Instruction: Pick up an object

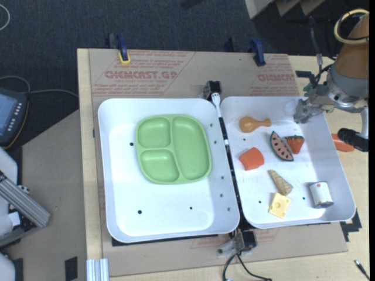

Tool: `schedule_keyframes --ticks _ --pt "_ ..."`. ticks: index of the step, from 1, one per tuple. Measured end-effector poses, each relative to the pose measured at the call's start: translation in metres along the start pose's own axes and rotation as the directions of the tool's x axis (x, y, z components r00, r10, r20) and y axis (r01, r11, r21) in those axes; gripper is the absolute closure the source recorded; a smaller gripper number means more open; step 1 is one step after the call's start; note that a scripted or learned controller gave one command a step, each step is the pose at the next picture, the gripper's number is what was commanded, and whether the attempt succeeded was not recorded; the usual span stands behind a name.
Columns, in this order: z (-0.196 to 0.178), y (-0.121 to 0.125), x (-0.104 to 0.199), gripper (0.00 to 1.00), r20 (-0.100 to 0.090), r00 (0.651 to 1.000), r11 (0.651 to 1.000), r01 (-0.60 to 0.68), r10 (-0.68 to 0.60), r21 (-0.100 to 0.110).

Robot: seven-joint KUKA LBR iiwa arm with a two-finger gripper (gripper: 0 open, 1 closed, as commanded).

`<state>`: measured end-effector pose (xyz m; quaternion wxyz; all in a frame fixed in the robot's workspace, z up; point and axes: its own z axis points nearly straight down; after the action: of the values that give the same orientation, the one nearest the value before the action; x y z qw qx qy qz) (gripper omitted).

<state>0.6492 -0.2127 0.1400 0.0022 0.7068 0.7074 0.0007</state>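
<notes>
Gripper (pixel 303 113) over right bin's (pixel 334 174) far edge, jaw state cannot be told; watermelon slice (pixel 280 146) near, green tray (pixel 174 148) in left bin (pixel 117 174).

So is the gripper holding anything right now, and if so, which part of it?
Nothing is visibly held. The gripper hovers over the right bin's upper right corner, apart from the chicken drumstick and watermelon slice lying in the bin.

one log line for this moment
arm: over right bin far corner | pincer: above bin, holds nothing seen | nearest: melon slice
</notes>
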Motion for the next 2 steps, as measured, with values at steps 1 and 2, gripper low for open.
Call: schedule_keyframes --ticks 1,2 --pt "-0.065 0.000 0.000 1.00 0.001 1.000 1.000 0.000 0.000 -0.004" --pt "-0.087 0.002 -0.001 1.00 0.001 1.000 1.000 0.000 0.000 -0.002"
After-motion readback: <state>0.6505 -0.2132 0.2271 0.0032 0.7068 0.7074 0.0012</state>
